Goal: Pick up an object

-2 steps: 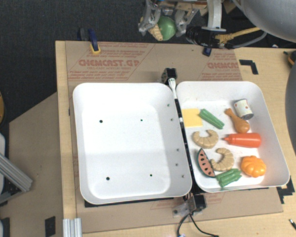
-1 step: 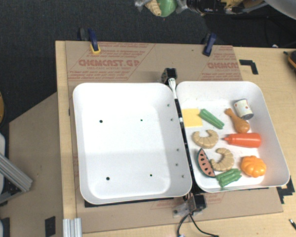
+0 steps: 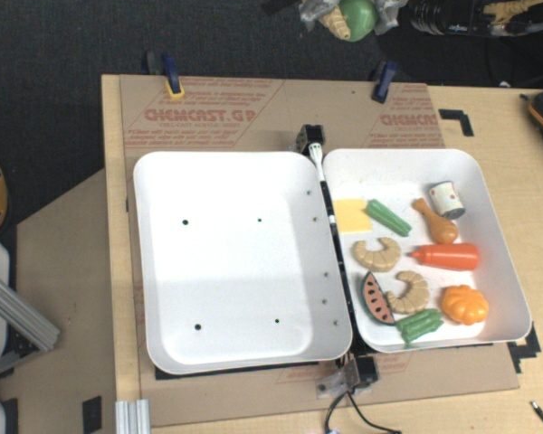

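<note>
Already lifted: gripper (image 3: 355, 12) at twelve o'clock, clear of the bench.
Its fingers clamp a green-and-tan toy fruit (image 3: 354, 16), high above the right bin (image 3: 494, 208), which lies toward five o'clock from it.

Red print reading "CHEMCAST GP" stands on the brown protective sheet (image 3: 253, 107) covering the desk, just beyond the left bin. The same red print repeats beyond the right bin, where its letters are too blurred to read fully.
</note>
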Controlling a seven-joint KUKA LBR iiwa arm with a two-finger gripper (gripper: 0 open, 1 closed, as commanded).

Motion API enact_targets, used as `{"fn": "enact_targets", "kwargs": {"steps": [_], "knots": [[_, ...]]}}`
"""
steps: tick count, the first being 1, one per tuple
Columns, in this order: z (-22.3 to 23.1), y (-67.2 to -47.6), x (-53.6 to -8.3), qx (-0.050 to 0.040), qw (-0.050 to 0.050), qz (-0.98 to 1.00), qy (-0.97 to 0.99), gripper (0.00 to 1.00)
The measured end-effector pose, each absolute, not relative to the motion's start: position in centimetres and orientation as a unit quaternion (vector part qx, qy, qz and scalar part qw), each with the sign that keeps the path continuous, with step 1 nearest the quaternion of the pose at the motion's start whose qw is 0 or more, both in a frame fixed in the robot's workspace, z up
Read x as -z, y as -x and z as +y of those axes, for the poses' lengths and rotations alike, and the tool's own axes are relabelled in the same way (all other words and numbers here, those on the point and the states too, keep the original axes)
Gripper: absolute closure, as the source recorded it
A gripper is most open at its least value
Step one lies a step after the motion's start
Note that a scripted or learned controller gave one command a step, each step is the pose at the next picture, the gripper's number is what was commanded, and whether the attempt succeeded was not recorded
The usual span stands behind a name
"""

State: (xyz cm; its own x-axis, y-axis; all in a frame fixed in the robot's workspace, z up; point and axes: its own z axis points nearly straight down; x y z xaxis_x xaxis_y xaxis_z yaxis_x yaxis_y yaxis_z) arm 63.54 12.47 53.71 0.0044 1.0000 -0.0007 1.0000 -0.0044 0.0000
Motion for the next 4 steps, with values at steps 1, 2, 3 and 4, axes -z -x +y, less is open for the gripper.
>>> {"fn": "enact_targets", "kwargs": {"steps": [1,2,3,4], "knots": [[7.8,-59.8,-53.5,0.0013,-0.001,0.706,-0.709,1.00],[-1.5,-55.8,-53.6,0.0013,0.000,0.704,-0.711,1.00],[-11.8,-50.0,-53.6,0.0013,0.001,0.702,-0.712,1.00],[-15.8,-47.8,-53.6,0.0007,0.000,0.705,-0.709,1.00]]}}
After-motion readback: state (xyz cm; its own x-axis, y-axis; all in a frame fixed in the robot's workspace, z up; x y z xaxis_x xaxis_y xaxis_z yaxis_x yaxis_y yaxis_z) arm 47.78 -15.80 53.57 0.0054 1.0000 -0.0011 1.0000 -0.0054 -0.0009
